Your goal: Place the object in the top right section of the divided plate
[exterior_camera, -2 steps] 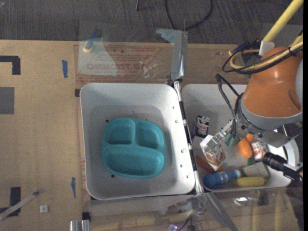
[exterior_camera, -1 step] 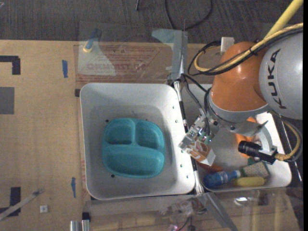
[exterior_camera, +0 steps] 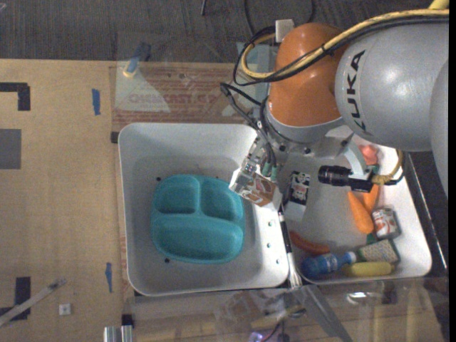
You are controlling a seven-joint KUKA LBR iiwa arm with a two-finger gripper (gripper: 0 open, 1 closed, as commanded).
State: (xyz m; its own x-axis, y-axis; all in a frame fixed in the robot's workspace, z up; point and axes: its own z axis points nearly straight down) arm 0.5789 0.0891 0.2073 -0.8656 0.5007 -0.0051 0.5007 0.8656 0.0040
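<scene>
Where the arm (exterior_camera: pixel 370 70) reaches in from the right, its orange band and grey body cover the upper part of the right bin (exterior_camera: pixel 417 251) and the wall between the two bins. Below the wrist, the gripper (exterior_camera: pixel 258 180) hangs over the right edge of the left bin (exterior_camera: pixel 135 191), just beside the upper right corner of the teal plate (exterior_camera: pixel 197 218). A small brown and white object (exterior_camera: pixel 261 189) sits at the gripper's tip, touching or just above the plate's right rim; whether it is pinched I cannot tell, and the view does not let me say how the gripper is set. The plate lies flat in the middle of the left bin, with two smaller sections toward the top and one large section toward the bottom. In the right bin lie an orange carrot (exterior_camera: pixel 360 211), a small red and white can (exterior_camera: pixel 385 223), a blue bottle (exterior_camera: pixel 324 264), a yellow piece (exterior_camera: pixel 369 268) and a red strip (exterior_camera: pixel 310 244), all near the bin's lower wall. Both bins rest on the desk (exterior_camera: pixel 57 191), which bears blue tape marks (exterior_camera: pixel 95 102) and black squares.
</scene>
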